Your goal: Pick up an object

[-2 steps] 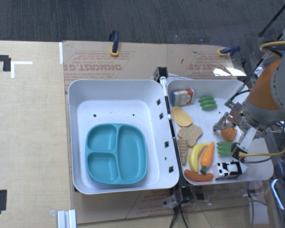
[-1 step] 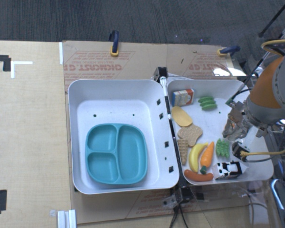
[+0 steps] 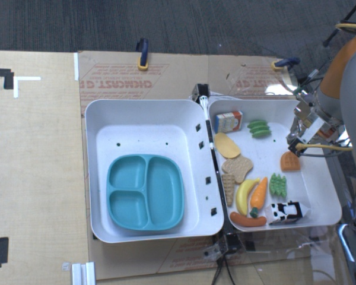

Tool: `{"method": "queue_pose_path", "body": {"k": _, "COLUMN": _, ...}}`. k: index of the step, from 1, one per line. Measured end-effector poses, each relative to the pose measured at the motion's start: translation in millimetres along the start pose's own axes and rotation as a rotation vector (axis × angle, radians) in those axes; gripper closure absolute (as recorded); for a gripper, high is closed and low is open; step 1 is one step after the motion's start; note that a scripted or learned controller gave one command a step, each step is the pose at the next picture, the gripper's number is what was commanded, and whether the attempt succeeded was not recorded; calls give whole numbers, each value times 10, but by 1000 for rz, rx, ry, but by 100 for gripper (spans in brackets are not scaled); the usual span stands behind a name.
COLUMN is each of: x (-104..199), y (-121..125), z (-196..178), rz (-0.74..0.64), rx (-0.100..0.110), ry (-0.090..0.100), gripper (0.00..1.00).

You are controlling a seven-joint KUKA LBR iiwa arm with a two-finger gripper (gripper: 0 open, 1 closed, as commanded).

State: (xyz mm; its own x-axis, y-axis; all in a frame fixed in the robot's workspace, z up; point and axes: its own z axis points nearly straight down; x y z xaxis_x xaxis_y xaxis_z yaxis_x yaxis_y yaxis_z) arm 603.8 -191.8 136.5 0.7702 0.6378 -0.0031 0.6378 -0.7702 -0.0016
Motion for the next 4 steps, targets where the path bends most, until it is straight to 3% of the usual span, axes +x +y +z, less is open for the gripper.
{"method": "queue_pose_path", "body": {"k": 1, "x": -42, "y": -885, "z": -798, "rz": 114, "rx": 4, "ry": -1, "gripper": 100}}
{"method": "queue_pose_path", "body": {"k": 2, "x": -82, "y": -1879, "z": -980, "rz": 328, "rx": 4, "ry": -1, "gripper": 100}}
{"method": "queue_pose_path", "body": {"k": 3, "x": -83, "y": -1878, "z": -980, "rz": 328, "rx": 4, "ry": -1, "gripper": 0}}
{"method": "queue_pose_path", "body": {"k": 4, "x": 223, "y": -2249, "z": -534, "rz": 155, "rx": 5, "ry": -3, "gripper": 0}}
